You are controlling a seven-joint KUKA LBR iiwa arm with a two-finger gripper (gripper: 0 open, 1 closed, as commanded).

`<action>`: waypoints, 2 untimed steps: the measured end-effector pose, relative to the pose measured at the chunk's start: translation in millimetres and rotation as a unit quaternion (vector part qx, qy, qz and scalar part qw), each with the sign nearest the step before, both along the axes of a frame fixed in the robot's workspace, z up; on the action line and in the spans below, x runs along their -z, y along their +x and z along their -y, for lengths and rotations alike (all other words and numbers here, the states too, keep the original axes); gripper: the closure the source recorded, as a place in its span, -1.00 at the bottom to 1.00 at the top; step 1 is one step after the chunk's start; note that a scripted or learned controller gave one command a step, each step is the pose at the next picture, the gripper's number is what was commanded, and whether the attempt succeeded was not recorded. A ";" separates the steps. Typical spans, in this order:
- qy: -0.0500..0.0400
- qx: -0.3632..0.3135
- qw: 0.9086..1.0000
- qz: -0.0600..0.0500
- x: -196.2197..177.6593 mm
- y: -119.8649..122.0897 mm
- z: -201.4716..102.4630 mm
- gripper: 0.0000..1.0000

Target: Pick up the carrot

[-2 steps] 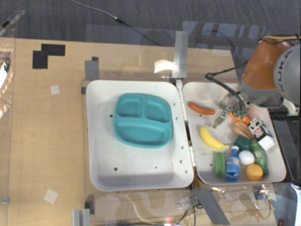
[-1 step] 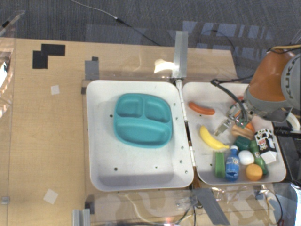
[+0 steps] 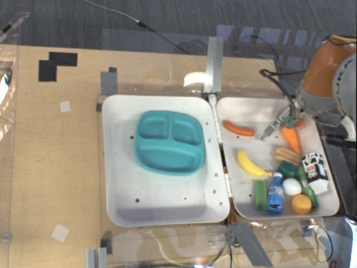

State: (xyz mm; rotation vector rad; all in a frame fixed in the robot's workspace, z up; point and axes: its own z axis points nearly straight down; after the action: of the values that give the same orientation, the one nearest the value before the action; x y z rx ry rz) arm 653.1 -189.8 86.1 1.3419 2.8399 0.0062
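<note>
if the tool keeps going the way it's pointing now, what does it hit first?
The tool points down and left from the carrot's top end. Going straight on, it would most likely meet the bare floor of the right bin, between the sausage and the banana. Height is hard to judge from this slanted view.

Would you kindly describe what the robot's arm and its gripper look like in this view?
The arm is a rounded, bulky body in light grey with a broad orange band over its upper part. Dark cables loop beside it at the bin's far edge. The gripper is small, slim and metallic grey, with a touch of green near its base.
</note>
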 end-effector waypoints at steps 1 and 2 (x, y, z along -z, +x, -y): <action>-0.002 0.095 0.995 0.003 -2.0 -42.3 -19.1 -1.00; 0.003 0.079 0.997 0.004 -2.4 -45.9 6.1 -1.00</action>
State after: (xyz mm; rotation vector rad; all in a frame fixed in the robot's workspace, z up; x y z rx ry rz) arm 607.2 -195.8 88.5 1.5589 2.7211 0.0211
